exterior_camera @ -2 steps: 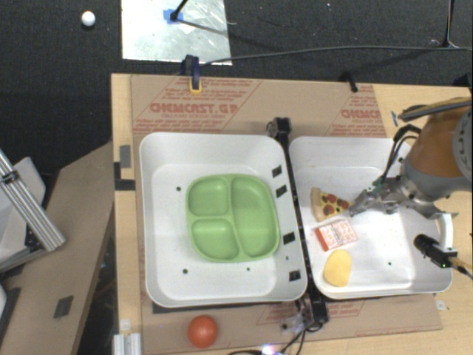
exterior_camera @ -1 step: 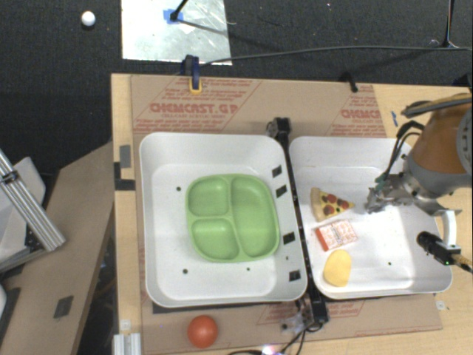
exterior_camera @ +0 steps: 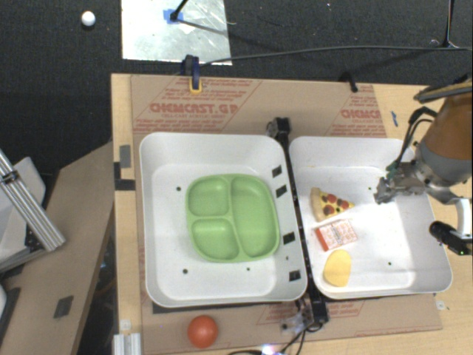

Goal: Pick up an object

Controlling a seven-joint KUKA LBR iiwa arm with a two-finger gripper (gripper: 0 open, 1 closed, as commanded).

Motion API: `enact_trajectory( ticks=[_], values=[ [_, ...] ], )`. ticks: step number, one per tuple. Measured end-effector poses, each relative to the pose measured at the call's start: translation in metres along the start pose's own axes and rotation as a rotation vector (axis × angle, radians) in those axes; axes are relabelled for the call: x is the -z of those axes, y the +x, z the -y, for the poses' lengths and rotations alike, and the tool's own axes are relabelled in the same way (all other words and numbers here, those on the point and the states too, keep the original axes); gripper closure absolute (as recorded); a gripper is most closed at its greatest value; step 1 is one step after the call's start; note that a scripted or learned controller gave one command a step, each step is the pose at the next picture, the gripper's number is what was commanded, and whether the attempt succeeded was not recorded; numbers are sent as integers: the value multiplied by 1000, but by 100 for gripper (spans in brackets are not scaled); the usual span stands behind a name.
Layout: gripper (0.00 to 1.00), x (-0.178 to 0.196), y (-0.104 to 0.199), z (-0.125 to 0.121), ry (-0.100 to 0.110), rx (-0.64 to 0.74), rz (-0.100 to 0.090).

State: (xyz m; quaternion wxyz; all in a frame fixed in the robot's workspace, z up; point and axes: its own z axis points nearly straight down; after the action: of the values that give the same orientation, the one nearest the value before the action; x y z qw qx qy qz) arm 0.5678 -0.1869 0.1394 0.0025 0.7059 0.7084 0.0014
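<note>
A: What is lying nearest in the right bin (exterior_camera: pixel 425 276)?

B: A yellow piece (exterior_camera: pixel 338 268), then a red packet (exterior_camera: pixel 336 234), then a pizza slice (exterior_camera: pixel 329 203).

A: And the gripper (exterior_camera: pixel 386 190)?

B: Hovering beside the slice, holding nothing; I cannot tell its opening. Approach seems underway; next it needs lowering onto the slice.

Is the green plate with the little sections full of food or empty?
Empty. The green plastic divided plate in the left white bin shows bare green in all its compartments; the toy foods lie in the right white bin.
</note>
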Motion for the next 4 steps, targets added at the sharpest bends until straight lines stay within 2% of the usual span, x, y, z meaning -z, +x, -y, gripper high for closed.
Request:
enact_trajectory(
  ticks=[2,3,4],
  values=[
    [100,115,-4,3,-1,1,1],
    [100,102,51,-4,3,6,-3],
    [100,105,96,-11,3,6,-3]
  ],
)
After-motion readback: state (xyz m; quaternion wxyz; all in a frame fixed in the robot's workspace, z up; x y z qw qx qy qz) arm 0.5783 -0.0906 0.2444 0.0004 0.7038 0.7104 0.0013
